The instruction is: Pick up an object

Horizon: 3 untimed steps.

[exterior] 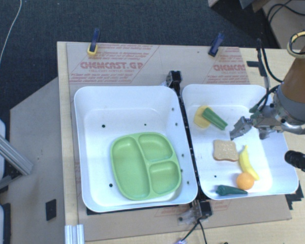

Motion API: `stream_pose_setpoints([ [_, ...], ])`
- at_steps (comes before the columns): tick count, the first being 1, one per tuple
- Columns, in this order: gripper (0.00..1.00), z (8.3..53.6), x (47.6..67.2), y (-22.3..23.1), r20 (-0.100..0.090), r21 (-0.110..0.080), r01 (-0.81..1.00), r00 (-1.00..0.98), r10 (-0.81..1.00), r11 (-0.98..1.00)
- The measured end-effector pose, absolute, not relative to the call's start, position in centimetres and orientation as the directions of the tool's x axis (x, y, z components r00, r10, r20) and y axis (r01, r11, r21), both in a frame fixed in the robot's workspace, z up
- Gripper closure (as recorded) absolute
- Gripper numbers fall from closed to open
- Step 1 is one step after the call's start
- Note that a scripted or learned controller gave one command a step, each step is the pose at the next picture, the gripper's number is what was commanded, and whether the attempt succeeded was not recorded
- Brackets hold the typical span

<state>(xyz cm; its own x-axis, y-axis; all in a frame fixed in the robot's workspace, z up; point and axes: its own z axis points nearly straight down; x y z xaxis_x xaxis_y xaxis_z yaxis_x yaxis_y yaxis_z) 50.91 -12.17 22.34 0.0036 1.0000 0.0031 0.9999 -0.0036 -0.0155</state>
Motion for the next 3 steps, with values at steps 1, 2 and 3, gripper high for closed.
stream_pose_setpoints([
  [1,0.0,23.0,51.2,-12.1,0.001,-0.002,1.0,0.0,1.0,0.0],
  [2,0.0,17.0,51.0,-12.5,0.001,-0.002,1.0,0.0,1.0,0.0],
  [3,0.0,12.6,51.0,-12.0,0.003,-0.007,1.0,0.0,1.0,0.0],
])
